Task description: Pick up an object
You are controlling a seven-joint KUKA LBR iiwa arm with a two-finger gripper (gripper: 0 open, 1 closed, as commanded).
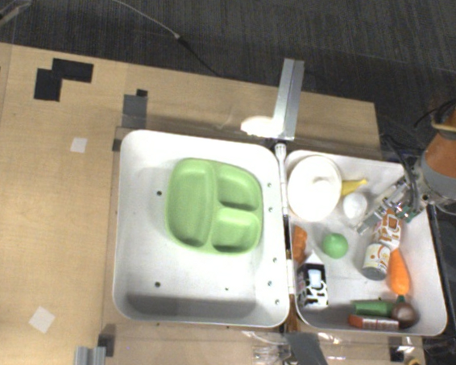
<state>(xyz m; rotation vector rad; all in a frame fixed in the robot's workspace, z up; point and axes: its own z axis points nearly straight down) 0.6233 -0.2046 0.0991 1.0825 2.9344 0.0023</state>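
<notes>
The gripper (387, 206) hangs over the far right part of the right bin (438, 277), and whether its jaws are released or clenched I cannot tell, because the metal parts are small and mixed with what lies under them. Directly on its near side lies a small printed can (377, 254), with its long axis running from far to near, so it looks like the closest thing to take. Just right of the can is an orange carrot (398, 272), nearly touching it, with the same direction of axis; this leaves little room for a finger on that side. To the left of the gripper are a white bowl (314, 187) and a yellow piece (355, 184), and more near-left a green ball (335, 245) with free floor around it. The right wall of the bin is close to the arm. The left bin (131, 216) carries only a green divided tray (213, 205).
</notes>
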